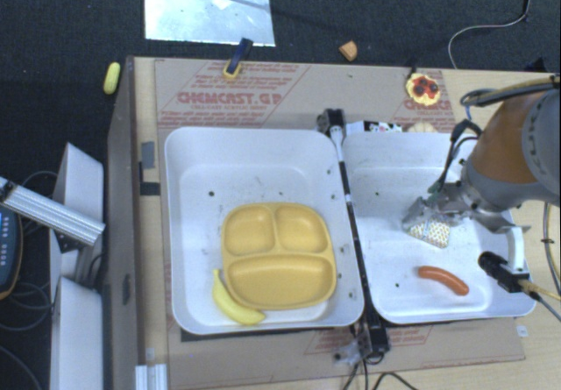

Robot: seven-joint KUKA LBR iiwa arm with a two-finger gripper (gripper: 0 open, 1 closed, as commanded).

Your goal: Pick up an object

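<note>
Two candidates in the right white bin [386,165]: orange sausage-shaped toy [443,280] near the front wall, long axis left-right; white dotted packet [431,230] touching the gripper [429,215] behind it. Gripper state: can't tell.

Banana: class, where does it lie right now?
The banana lies in the left bin, at its front-left, curled against the yellow tray.

Tray [279,255] and banana [232,303] in left bin [188,204], sausage [443,280] in right bin [381,191]
</note>
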